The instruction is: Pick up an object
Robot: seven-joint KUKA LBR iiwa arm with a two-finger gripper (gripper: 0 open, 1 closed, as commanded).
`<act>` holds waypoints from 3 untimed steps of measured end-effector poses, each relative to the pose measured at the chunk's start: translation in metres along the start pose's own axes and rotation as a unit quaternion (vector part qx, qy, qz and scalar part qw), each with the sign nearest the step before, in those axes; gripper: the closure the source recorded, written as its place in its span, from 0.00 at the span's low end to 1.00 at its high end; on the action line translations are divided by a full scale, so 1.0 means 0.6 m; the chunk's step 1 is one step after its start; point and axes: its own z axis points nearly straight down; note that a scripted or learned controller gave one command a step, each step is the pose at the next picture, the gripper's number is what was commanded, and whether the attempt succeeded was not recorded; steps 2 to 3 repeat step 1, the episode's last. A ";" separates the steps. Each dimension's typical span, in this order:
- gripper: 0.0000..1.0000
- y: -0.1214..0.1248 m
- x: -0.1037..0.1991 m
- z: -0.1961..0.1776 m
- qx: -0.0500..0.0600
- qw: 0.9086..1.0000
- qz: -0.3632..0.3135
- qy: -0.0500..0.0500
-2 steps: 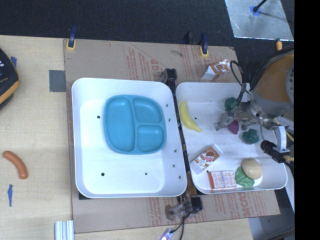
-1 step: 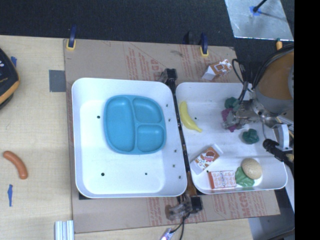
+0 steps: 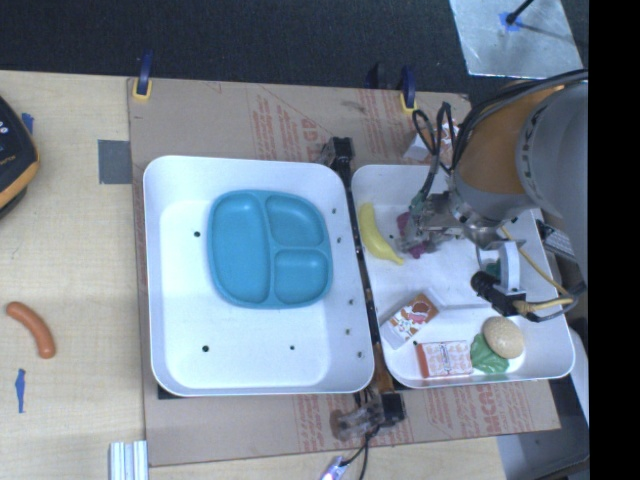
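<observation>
The right bin (image 3: 560, 366) holds several small items. A yellow banana (image 3: 378, 234) lies along its left wall. A red and white packet (image 3: 411, 319) and a red carton (image 3: 443, 358) sit near the front. A tan bun on a green piece (image 3: 500, 342) rests at the front right. My gripper (image 3: 413, 231) hangs low in the upper part of this bin, just right of the banana, under the grey arm with its orange band (image 3: 497, 155). I see a dark purplish shape at the fingertips and cannot make out what it is.
The left bin (image 3: 170, 368) holds a blue divided plate (image 3: 269, 247). A black cable loop (image 3: 497, 295) trails from the wrist over the right bin. Outside the bins, a sausage (image 3: 32, 328) lies on the bench at far left, and a yellow and black device (image 3: 12, 158) sits at the left edge.
</observation>
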 end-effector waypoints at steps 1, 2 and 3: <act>1.00 -0.013 0.123 -0.169 -0.002 1.000 0.001 0.000; 1.00 -0.013 0.123 -0.169 -0.002 1.000 0.001 0.000; 1.00 -0.013 0.123 -0.169 -0.002 1.000 0.001 0.000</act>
